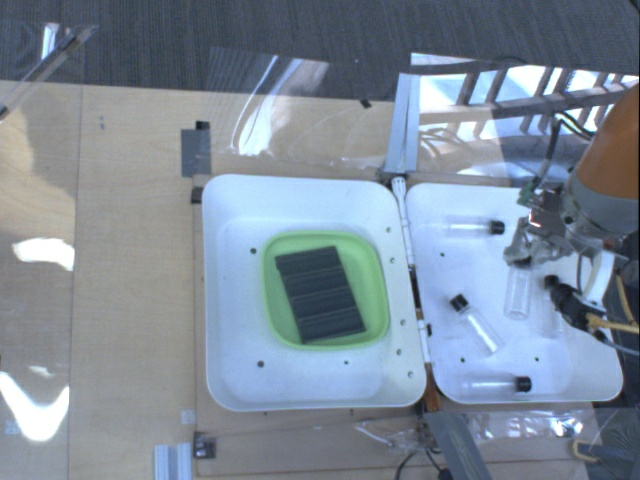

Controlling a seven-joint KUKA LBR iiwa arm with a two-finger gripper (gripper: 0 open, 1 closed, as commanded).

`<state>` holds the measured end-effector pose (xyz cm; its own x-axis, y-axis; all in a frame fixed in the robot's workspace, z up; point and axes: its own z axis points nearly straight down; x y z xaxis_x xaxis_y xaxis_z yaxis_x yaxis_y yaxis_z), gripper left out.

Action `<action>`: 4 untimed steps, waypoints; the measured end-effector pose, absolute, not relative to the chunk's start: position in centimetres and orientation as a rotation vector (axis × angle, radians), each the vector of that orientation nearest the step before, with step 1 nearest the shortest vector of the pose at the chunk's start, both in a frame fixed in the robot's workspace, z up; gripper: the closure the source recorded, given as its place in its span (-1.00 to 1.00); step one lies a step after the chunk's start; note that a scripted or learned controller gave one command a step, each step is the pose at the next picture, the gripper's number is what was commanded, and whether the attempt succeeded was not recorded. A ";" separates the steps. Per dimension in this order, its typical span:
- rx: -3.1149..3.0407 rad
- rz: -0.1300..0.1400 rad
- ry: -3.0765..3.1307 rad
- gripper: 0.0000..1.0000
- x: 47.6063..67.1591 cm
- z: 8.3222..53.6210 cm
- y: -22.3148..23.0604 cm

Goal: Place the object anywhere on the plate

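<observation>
A green square plate (273, 268) sits in the left white bin (230, 368). A dark grey ridged block (319, 293) lies flat in the middle of the plate. In the right bin (440, 208) lie several clear vials: one with a black cap (472, 227) at the back, one (470, 320) slanted in the middle, one (497, 382) at the front. My gripper (522, 251) hangs over the right bin's right half, just above another clear vial (517, 294). I see nothing held in it.
The grey arm with its orange band (610, 153) comes in from the right over the right bin. Black cables (570, 303) hang by the wrist. A metal divider (403, 128) stands behind the bins. The wooden bench (100, 268) stretches to the left.
</observation>
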<state>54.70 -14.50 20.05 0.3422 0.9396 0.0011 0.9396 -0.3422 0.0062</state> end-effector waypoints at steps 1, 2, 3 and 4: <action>2.570 0.007 1.799 -1.00 54.7 20.0 -14.5; 2.625 0.013 1.705 -1.00 59.6 34.5 -17.4; 2.672 0.006 1.638 -1.00 56.4 33.2 -19.5; 2.746 0.007 1.514 -1.00 49.0 33.8 -19.8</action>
<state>49.02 -19.84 33.78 0.5339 0.8456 0.0010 0.8455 -0.5339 0.0076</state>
